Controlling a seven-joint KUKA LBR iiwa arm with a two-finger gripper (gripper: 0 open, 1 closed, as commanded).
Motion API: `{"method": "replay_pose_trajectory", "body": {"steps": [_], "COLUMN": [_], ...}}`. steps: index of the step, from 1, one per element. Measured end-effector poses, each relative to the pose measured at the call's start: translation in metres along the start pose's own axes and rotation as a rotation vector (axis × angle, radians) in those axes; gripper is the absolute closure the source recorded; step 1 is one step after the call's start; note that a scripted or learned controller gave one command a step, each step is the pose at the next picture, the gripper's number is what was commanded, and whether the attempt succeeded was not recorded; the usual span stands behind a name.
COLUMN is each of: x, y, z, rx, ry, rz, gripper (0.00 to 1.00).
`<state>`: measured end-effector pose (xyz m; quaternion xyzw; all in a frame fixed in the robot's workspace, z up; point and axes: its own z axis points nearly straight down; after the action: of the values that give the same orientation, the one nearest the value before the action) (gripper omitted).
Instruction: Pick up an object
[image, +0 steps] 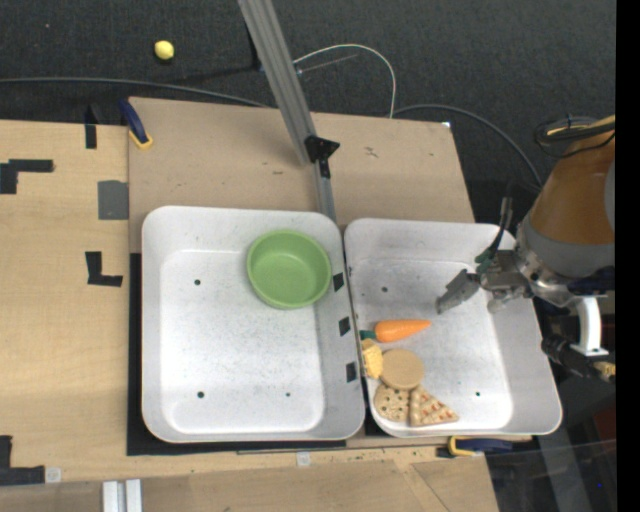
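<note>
From my feed, two bins sit side by side on the bench, their inner rims touching. The left bin (170, 390) holds a bowl (288, 268) in its far right corner. In the right bin (520, 400), I see a carrot (402, 328) lying crosswise near the middle, toward the left wall. Just nearer than it sits a round cookie (402, 369), with a corn piece (371, 359) at its left, against the wall. Two crackers, one round (391, 405) and one wedge-shaped (430, 408), lie in the near left corner. The gripper (462, 291) hangs over the right bin, right of and beyond the carrot.
</note>
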<state>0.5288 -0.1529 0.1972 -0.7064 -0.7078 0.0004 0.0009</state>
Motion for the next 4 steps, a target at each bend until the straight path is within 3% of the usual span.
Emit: {"method": "replay_pose_trajectory", "body": {"steps": [1, 2, 3, 4], "x": [0.0, -0.002, -0.002, -0.001], "y": [0.0, -0.009, -0.008, -0.009], "z": [0.0, 0.061, 0.109, 0.098], "rx": [0.0, 0.006, -0.001, -0.001], "ry": [0.0, 0.001, -0.002, 0.0], "rz": [0.0, 0.002, 0.001, 0.0], "gripper": [0.0, 0.0, 0.0, 1.0]}}
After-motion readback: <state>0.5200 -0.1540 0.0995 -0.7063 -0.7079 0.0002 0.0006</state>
